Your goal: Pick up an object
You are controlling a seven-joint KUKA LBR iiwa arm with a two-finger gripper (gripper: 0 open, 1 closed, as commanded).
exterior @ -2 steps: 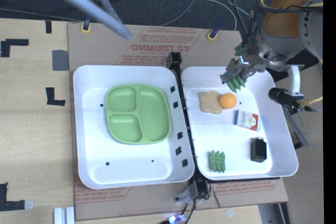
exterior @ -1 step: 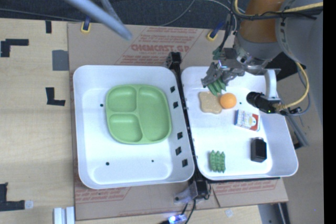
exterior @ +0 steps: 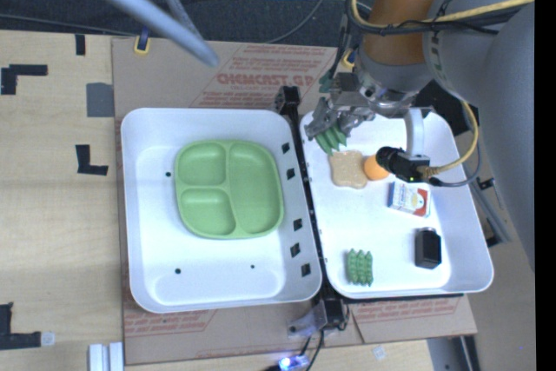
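Observation:
My gripper hangs low over the back left corner of the right bin, close to the divider. A green ridged object shows just under its tip, partly hidden by it, and I cannot tell whether the two touch. Just in front lie a beige toast-shaped piece and a small orange ball. Further right sits a small red, white and blue box. A black block and a second green ridged piece rest near the front of the bin.
The left bin holds a green divided plate. The black divider hardware runs between the bins. A black cable plug on a yellow cable hangs by the orange ball. The arm's grey body covers the right bin's back right.

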